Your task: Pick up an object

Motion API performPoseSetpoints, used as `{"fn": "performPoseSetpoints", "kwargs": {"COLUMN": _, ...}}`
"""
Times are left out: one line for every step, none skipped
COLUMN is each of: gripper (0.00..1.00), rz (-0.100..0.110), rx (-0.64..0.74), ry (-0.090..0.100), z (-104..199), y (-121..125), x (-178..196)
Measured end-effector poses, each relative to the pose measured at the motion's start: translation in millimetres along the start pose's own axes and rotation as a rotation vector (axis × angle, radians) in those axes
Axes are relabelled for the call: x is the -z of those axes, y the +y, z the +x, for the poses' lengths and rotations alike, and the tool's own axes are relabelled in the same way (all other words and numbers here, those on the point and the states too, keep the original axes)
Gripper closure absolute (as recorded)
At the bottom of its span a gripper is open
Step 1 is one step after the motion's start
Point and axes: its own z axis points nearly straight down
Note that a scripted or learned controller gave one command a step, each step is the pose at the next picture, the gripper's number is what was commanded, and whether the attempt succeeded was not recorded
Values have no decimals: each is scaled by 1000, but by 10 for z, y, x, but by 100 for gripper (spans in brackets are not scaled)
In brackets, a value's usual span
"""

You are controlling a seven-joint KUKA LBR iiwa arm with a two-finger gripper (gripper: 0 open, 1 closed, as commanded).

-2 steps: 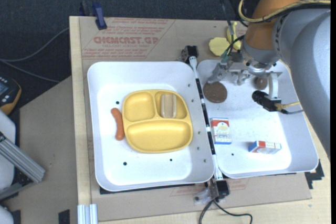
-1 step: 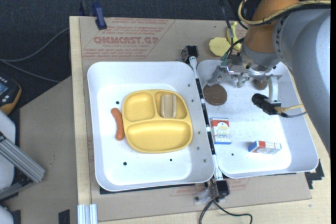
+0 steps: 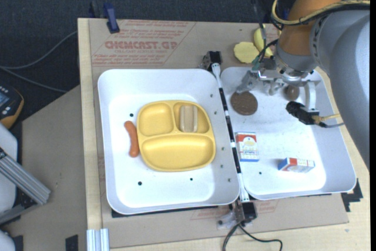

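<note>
Hovering low over the right bin [image 3: 335,176] beside the brown disc [image 3: 244,103], the end effector [image 3: 275,80] apparently lines up a grasp, its grip state unclear.

A light brown, cardboard-covered bench [image 3: 147,44] printed with red lettering is carrying two shallow white plastic bins side by side. The left white bin [image 3: 117,185] is touching the right white bin [image 3: 335,173] along a shared middle edge. A blue clamp [image 3: 110,18] is gripping the bench's far left edge. Two yellow rounded pieces [image 3: 249,49] are lying on the bench just beyond the right bin.
</note>
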Motion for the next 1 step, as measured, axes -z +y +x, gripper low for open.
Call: {"fn": "performPoseSetpoints", "kwargs": {"gripper": 0, "rz": 1, "rx": -1, "ry": 0, "z": 123, "y": -265, "x": 11}}
